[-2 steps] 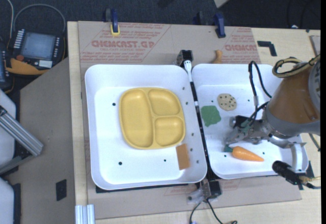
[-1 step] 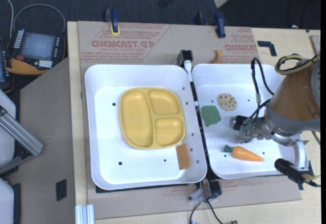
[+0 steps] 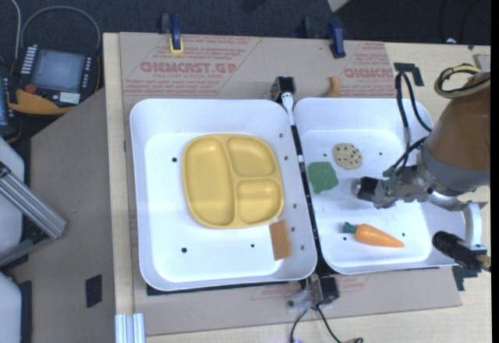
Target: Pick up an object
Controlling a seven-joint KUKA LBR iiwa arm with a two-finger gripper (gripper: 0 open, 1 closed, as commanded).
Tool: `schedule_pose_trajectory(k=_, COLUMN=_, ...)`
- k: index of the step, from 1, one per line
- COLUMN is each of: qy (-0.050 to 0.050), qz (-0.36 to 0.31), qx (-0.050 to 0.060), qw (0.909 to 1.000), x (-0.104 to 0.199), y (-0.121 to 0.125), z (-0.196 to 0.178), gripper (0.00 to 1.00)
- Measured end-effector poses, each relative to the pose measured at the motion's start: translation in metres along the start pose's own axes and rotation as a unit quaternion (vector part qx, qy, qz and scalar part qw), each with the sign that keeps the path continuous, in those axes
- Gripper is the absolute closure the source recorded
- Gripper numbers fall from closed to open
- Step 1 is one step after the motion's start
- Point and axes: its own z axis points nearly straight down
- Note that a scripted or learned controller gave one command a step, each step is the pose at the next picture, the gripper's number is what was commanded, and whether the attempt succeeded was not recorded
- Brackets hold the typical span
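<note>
In the right bin (image 3: 405, 117) lie a round speckled cookie (image 3: 347, 154), a green leafy piece (image 3: 321, 176) and an orange carrot (image 3: 376, 236) with a green stub. My gripper (image 3: 368, 190) hangs over the bin's middle, right of the green piece and above the carrot, reaching in from the right. It looks apart from all three things. The left bin (image 3: 148, 178) holds a yellow divided plate (image 3: 232, 179) and a small brown block (image 3: 279, 240) by its lower right corner.
A black cable (image 3: 404, 111) loops over the right bin's far right side down to the wrist. Clamps sit on the cardboard's back edge, and a teach pendant (image 3: 53, 72) lies off the bench at the left.
</note>
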Motion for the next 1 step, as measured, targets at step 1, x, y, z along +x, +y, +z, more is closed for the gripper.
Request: schedule_pose_trajectory(k=1, qy=0.0, qz=-0.001, qx=-0.001, qw=1.0, x=0.0066, y=0.0014, z=-0.0451, gripper=1.0)
